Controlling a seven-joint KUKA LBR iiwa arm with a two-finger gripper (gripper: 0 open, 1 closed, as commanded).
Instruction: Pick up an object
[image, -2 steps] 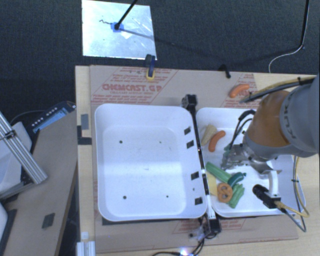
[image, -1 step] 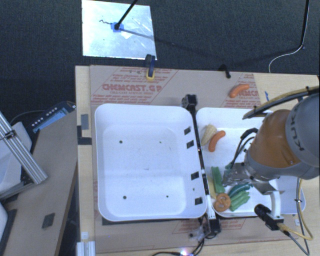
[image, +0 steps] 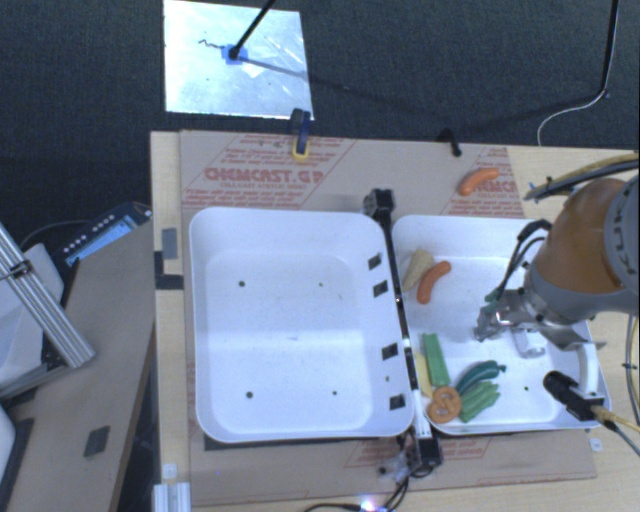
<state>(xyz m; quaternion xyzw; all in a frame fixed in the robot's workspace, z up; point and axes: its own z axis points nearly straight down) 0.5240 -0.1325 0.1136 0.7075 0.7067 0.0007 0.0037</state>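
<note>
Still the reaching step; nothing lifted; arm (image: 590, 240) low over the right bin (image: 470, 232), gripper (image: 505, 322) near its middle, hovering over bare floor; cannot tell how the pincer stands, too blurred. Likely targets just beside it: green pepper (image: 477, 374) below, orange sausage (image: 432, 281) up-left. Next: shift over 1 item, descend, close, lift.

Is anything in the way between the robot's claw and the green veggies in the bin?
Nothing visible. The gripper hangs over the right bin, and only bare white floor lies between it and the green veggies just below it in the picture.
</note>
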